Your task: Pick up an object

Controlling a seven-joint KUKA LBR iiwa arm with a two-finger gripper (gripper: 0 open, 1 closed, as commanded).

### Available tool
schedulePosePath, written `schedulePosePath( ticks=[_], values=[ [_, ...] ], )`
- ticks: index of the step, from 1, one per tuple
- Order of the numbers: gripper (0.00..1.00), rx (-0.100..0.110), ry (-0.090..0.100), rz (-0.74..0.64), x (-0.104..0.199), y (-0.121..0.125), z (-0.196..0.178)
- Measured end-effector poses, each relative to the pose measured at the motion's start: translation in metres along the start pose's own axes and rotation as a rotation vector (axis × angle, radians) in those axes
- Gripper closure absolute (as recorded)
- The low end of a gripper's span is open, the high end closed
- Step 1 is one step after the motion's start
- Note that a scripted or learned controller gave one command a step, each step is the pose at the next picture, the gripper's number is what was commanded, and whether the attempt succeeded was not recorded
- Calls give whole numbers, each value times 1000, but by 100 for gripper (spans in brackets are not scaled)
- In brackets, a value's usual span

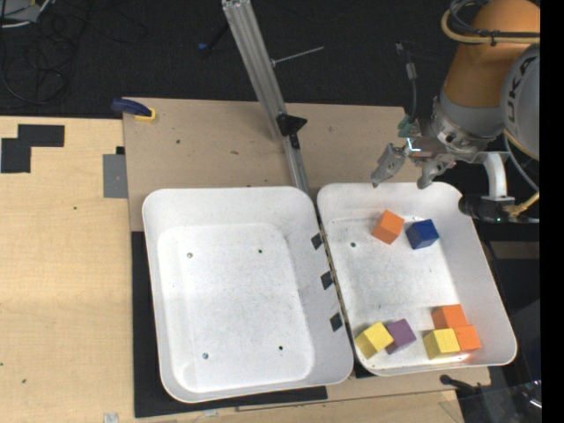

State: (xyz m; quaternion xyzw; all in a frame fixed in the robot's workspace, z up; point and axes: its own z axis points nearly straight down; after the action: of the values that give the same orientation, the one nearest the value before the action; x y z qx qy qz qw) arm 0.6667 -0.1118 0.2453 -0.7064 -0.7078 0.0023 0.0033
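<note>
As seen from the fixed camera above the bench, listed left to right with the right bin [493, 280] as landmark.

1. Left bin [167, 227]: shallow, white, rounded corners, touching the right bin's left wall along a seam with small black clips.

2. Aluminium rail [260, 69]: slanted, ribbed, running from the upper bench down toward the seam at the right bin's far-left corner.

3. Yellow cube [374, 337]: near the right bin's near-left corner, tilted. Purple cube [401, 333]: just beside it on the right, apparently touching.

4. Orange cube [388, 226]: in the right bin's far half, turned slightly, matte faces. Blue cube [423, 233]: just beside it on the right, a narrow gap between them.

5. Gripper [406, 173]: hanging above the right bin's far rim, beyond the orange and blue cubes. Two grey fingers [384, 166] are spread well apart, tips pointing down; nothing lies between them and they touch no cube.

6. Second yellow cube [441, 343]: near the right bin's near-right corner, in a tight cluster with two orange cubes [458, 327], one behind it and one to its right.

7. Arm [489, 51]: orange band above a grey wrist, standing over the right bin's far-right corner.
</note>
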Motion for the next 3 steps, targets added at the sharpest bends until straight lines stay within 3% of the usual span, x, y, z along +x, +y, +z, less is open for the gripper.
schedulePosePath(
  ticks=[1,3],
  values=[
    [0,-5,-1,-3,0,1,-3],
    [0,0,-1,2,-1,-9,114]
  ],
)
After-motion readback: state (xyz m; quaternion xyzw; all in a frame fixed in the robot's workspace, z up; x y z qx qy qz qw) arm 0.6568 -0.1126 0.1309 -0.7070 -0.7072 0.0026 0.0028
